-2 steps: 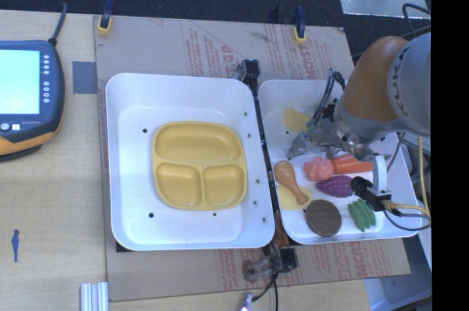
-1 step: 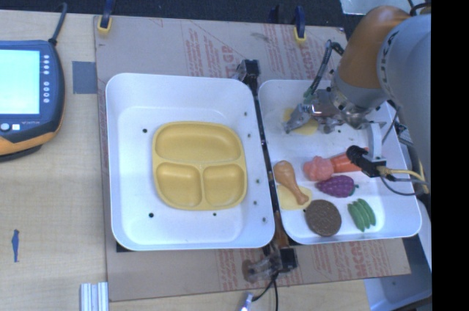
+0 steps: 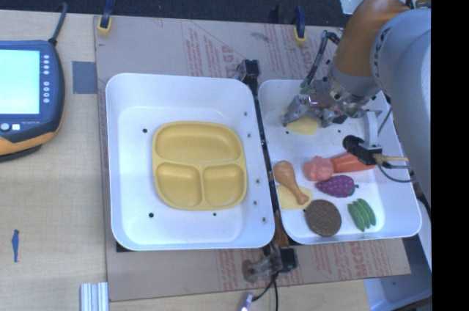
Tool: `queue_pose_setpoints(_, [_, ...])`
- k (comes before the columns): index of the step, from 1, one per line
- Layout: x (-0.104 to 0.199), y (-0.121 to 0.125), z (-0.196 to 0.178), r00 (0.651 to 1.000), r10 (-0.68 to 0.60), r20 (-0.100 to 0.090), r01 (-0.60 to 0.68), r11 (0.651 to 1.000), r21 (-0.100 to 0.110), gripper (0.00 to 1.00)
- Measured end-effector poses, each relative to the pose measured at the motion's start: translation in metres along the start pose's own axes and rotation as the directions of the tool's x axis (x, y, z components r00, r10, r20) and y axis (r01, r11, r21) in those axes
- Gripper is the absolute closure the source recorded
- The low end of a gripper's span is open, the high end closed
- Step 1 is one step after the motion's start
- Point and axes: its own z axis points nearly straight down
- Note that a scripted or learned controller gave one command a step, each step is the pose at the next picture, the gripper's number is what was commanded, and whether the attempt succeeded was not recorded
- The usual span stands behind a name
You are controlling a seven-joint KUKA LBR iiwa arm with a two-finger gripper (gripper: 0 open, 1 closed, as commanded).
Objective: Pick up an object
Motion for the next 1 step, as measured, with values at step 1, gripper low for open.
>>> queue_pose_setpoints(1, [-0.0029,-0.0001,0.0006,1.0,-0.002,0.0,0.002,1.0,0.0,0.0])
